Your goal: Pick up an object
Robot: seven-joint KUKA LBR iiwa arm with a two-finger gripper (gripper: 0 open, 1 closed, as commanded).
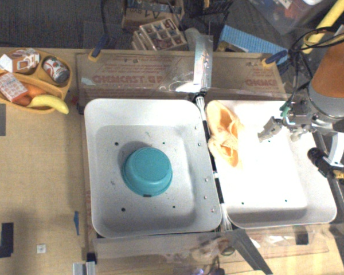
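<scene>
Reaching in from three o'clock, the arm (pixel 332 79) is seen above the right bin (pixel 275 211), its gripper (pixel 273 128) poised over the bin's white floor; whether it is released or clenched cannot be told. An orange cloth (pixel 226 133) is crumpled against that bin's nine o'clock wall. A teal bowl (pixel 148 171) is set upside down in the left bin (pixel 103 125), slightly towards six o'clock.

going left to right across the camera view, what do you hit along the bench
yellow tray of toy food → banana → left bin → teal bowl → orange cloth → right bin → gripper
</scene>
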